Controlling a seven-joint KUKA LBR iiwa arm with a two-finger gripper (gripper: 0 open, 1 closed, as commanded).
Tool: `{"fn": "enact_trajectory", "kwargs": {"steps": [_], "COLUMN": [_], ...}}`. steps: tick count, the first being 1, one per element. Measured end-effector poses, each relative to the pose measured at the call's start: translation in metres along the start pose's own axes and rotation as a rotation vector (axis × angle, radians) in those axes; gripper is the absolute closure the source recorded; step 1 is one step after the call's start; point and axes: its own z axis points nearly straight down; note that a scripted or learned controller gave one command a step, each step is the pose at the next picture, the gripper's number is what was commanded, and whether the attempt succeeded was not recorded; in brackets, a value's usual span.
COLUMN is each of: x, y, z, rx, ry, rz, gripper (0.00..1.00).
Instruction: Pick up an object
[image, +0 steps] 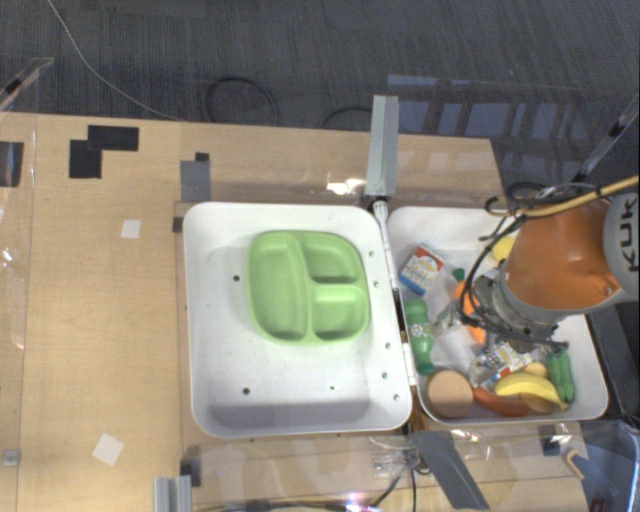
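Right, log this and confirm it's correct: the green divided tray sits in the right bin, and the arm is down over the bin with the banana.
Not quite. The camera view shows the green divided tray in the left bin, not the right one. The rest stands: the arm is down over the right bin, where the banana lies.

Green divided tray (306, 286) lying flat in left white bin (215, 390); wooden surface (90, 330) beneath; dark carpet (300, 50) beyond.
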Motion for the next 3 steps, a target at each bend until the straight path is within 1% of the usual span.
{"fn": "enact_trajectory", "kwargs": {"steps": [1, 2, 3], "x": [-0.015, -0.02, -0.02], "y": [-0.022, -0.023, -0.022], "z": [0.003, -0.012, -0.011], "rx": [-0.015, -0.008, -0.009], "ry": [0.003, -0.008, -0.007], "rz": [-0.048, -0.053, -0.053], "gripper": [0.0, 1.0, 0.0]}}
